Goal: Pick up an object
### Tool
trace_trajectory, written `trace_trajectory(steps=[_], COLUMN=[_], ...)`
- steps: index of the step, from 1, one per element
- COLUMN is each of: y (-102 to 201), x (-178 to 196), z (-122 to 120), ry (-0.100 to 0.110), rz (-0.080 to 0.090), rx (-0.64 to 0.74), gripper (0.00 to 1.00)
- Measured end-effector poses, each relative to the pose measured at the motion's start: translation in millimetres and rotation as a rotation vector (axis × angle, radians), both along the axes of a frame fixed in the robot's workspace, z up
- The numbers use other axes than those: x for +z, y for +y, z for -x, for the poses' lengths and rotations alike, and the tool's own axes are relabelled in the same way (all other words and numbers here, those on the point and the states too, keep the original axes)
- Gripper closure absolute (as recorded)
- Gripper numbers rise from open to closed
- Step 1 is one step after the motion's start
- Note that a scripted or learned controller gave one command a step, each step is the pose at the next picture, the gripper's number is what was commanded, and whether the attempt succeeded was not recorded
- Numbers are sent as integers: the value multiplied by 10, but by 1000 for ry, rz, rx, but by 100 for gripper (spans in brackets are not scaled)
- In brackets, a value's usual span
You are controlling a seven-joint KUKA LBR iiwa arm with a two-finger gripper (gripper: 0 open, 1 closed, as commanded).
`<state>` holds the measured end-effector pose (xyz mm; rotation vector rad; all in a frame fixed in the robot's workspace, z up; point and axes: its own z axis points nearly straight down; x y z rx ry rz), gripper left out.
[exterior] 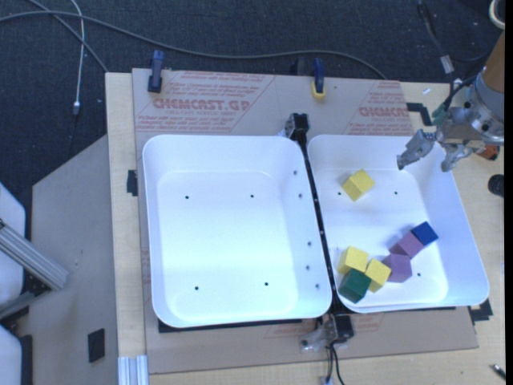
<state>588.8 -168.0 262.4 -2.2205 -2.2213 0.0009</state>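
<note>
Two white bins, the left bin (pixel 232 231) and the right bin (pixel 449 215), look like smooth moulded plastic with a soft sheen along the rims. Under them sits a brown protective sheet (pixel 240 103), papery and matt, printed in red. The bench (pixel 120 215) at the left reads as pale wood, flat and unpolished. Lower right, the blocks are matt with a slightly soft, foam-like look: a yellow block (pixel 358 184), a purple block (pixel 397 267), a blue block (pixel 425 233), a green block (pixel 353 284). Upper right, the gripper (pixel 433 156) shows dull grey metal.
</note>
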Motion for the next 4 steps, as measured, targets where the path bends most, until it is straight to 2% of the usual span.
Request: trace_trajectory(steps=[1,2,3,4], y=[121,863,825,1732], x=[-1524,-1759,-1664,-710], z=[-207,-582,-565,-234], ry=[11,-1,4,-7], rz=[-3,-1,0,-3], rx=[1,5,0,8], gripper=[0,0,100,100])
